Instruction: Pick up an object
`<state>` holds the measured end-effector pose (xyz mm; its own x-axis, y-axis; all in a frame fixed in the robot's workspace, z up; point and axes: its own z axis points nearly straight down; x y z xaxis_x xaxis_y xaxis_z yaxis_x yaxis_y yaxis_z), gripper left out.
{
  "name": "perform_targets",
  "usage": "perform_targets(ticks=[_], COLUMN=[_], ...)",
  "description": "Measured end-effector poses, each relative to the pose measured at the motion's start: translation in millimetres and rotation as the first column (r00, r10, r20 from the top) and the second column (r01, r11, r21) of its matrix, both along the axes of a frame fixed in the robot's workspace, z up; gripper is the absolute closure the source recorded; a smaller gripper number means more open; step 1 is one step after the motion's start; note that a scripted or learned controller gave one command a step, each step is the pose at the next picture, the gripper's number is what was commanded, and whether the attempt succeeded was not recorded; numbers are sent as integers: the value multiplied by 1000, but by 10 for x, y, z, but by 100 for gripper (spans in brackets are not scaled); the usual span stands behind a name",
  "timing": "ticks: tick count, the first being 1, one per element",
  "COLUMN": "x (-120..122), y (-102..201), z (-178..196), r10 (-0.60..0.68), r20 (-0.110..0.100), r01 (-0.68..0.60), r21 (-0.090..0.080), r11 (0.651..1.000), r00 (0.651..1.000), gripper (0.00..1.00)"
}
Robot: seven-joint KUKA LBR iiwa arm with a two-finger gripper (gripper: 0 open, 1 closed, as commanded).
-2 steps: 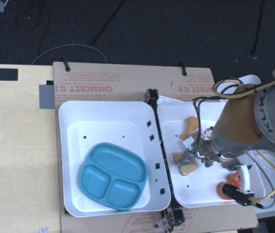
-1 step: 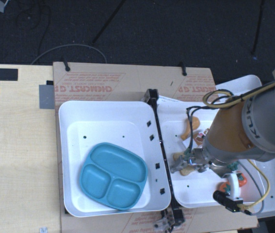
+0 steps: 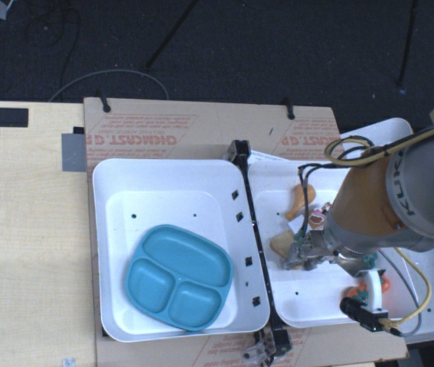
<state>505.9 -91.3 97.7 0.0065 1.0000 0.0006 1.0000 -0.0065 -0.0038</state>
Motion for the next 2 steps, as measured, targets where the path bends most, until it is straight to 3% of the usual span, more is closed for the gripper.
perform_targets(ticks=[2], x=[-107], y=[2], z=[899], r10=[7], r20=[4], r01=[-7], r21=[0], r11=[1000], r00=[1000], gripper=[100])
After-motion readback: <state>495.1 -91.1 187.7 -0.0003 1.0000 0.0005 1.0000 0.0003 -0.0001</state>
